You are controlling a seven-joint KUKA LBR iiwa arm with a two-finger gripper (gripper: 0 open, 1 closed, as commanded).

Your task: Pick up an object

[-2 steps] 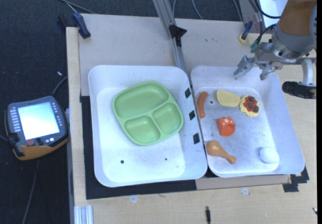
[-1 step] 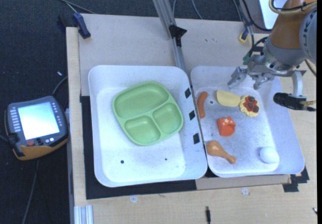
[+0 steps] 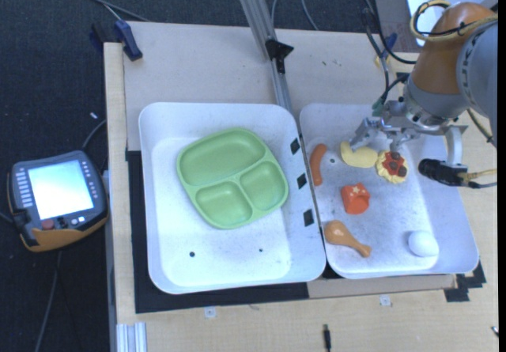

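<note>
Over the right bin (image 3: 451, 220), the claw (image 3: 385, 135) (opening unclear) hangs beside a yellow toy (image 3: 358, 156).

The arm (image 3: 443, 58) reaches in from three o'clock; its gripper (image 3: 385, 130) hangs low, pointing toward nine o'clock.

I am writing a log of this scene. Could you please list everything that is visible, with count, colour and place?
bins: 2, white, side by side on the bench
divided plate: 1, green, left bin
sausage: 1, orange-brown, right bin, near the divider
pepper: 1, red-orange, middle of right bin
drumstick: 1, tan, front of right bin
egg: 1, white, front right corner
yellow food piece: 1, yellow, under the claw
pizza slice: 1, yellow and red, beside it
teach pendant: 1, grey-orange, left of bench
arm: 1, grey and orange, right
claw: 1, grey, over right bin
</note>
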